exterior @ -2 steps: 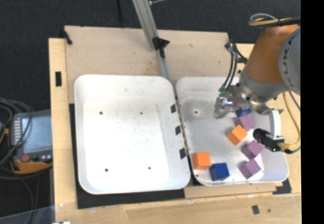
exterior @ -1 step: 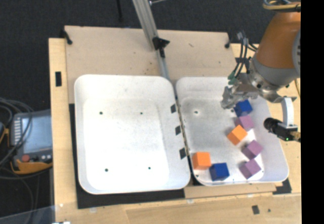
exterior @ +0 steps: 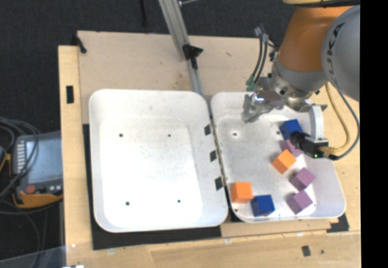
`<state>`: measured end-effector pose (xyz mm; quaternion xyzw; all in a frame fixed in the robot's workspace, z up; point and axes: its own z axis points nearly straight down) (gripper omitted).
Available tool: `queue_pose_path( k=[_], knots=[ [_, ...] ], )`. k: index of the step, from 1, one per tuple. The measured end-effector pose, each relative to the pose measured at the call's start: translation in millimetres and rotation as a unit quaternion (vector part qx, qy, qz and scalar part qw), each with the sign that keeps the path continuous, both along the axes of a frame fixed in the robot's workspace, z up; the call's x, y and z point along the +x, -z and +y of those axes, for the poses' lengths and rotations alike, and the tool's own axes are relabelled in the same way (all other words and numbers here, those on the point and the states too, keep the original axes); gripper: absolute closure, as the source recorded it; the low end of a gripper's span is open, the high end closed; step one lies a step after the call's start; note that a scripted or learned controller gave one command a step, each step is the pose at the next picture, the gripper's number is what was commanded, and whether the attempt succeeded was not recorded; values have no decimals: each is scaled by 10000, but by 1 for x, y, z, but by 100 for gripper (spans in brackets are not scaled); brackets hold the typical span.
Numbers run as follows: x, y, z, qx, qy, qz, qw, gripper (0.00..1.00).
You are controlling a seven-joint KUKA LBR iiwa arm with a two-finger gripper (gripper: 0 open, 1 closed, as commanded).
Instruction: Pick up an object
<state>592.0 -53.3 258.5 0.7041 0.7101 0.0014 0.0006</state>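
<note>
Blocks sit loose in the right bin (exterior: 339, 200), none between the fingers: blue block (exterior: 290, 128) just right of them, orange block (exterior: 283, 161) and purple block (exterior: 302, 177) below-right, another orange (exterior: 242, 191) and blue (exterior: 263, 205) further below. Gripper (exterior: 251, 109) hangs over bare bin floor; finger spread cannot tell.

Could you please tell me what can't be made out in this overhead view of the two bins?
- Gripper: small and blurred in the camera view, so its state and any load cannot be told.
- Purple block by the upper blue block: partly hidden by the black fitting with the green light.
- Arm: cut off by the right edge.
- Screen at left: too small to read.
</note>
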Motion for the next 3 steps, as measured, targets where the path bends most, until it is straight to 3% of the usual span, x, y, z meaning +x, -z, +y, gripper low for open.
queue_pose_path(
  k=[3],
  knots=[
    [37,10,143,-1,6,5,10000,100]
  ],
)
